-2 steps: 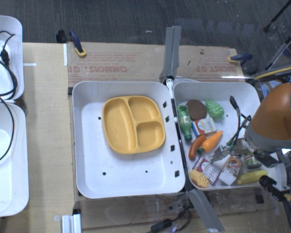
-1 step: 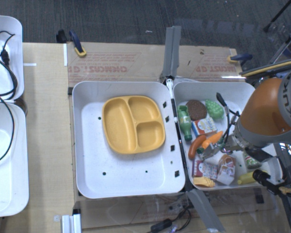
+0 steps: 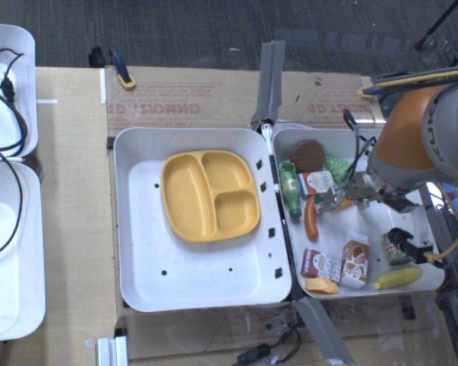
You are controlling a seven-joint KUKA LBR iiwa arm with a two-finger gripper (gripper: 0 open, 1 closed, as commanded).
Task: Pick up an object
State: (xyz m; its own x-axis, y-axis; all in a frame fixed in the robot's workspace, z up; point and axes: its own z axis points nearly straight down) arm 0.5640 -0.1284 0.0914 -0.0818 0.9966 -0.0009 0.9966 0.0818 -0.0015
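The bench [image 3: 69,204] fills most of the frame, and two white bins sit side by side on it. The left bin [image 3: 137,227] is in the middle of the frame and holds a big yellow plate [image 3: 211,195] with three parts. The right bin [image 3: 366,227] is on the right side of the frame and is full of small toy foods. The grey and orange arm [image 3: 416,132] comes in from the right edge and reaches down into the right bin. Its gripper [image 3: 337,199] is low, in the upper middle of that bin, right by the top end of the red hot dog [image 3: 311,218] and just below a small white and red pack [image 3: 319,182]. It is too small and dark to tell if it is open or closed, so nothing counts as grabbed. A brown round patty [image 3: 308,155] lies at the top of the bin, with a green bottle [image 3: 290,191] along the left wall. Two little snack boxes [image 3: 338,264] and a yellow banana [image 3: 398,278] lie near the bottom. The task looks only started: the arm is down among the toys, but the lift is not yet done. The hot dog looks like the pick, and it lies flat in the bin.
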